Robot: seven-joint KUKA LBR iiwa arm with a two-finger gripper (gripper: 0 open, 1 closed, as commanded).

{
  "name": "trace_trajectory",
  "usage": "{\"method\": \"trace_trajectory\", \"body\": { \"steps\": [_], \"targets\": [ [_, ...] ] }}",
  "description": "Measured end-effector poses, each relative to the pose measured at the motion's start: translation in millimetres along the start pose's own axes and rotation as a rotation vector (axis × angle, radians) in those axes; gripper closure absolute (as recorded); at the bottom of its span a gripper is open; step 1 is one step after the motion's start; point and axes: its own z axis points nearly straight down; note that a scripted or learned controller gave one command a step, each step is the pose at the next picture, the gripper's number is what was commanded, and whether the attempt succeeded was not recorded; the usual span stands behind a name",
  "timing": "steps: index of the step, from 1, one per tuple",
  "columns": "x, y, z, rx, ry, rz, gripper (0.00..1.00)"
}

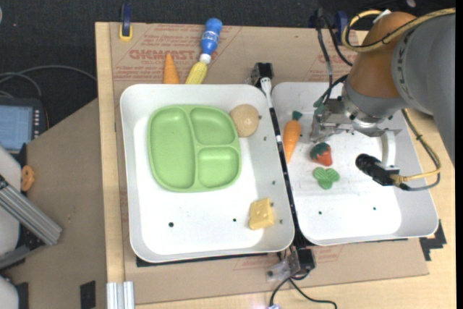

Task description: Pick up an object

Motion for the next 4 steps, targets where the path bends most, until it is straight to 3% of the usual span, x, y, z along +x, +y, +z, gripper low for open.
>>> {"method": "trace_trajectory", "body": {
  "steps": [1, 2, 4],
  "targets": [
    [-0.1, -0.2, 0.5, 0.001, 0.000, 0.000, 0.00],
    [-0.1, 64.1, 10.1, -0.005, -0.002, -0.006, 0.00],
    [-1.9, 2.3, 10.7, 0.007, 0.003, -0.001, 0.00]
  ]
}}
